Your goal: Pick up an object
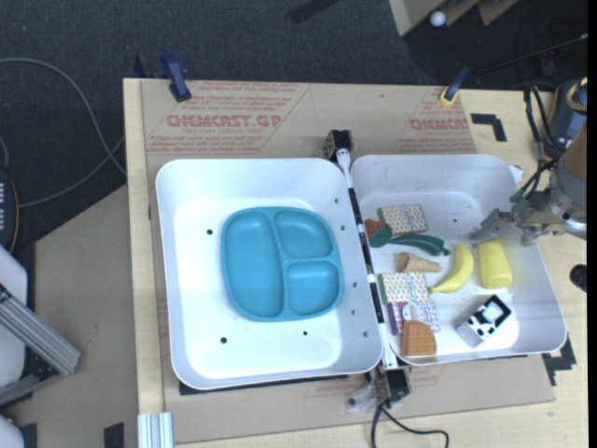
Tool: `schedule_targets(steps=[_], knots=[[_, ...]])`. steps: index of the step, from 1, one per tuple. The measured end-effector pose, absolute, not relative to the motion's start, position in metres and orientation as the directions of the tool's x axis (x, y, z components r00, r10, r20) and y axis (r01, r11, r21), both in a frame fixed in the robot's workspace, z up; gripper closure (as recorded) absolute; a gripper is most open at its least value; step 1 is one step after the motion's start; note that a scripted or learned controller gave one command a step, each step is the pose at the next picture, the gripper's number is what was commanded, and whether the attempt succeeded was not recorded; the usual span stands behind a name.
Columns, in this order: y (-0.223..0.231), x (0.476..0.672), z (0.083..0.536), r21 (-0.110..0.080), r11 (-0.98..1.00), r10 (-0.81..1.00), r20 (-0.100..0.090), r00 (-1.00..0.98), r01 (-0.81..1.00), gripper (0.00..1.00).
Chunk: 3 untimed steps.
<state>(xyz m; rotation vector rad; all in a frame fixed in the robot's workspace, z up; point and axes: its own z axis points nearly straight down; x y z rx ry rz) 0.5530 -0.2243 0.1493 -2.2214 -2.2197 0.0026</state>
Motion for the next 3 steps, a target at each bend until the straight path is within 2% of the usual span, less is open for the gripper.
schedule_targets(steps=[1,2,3], knots=[[-0.201,0.556,0.084,-0.002,0.001,1.000,0.001,-0.001,1.000,0.00],[-0.201,0.557,0.095,0.001,0.001,1.000,0.000,-0.001,1.000,1.00],[-0.123,0.566,0.150,0.002,0.002,1.000,0.001,-0.002,1.000,1.00]])
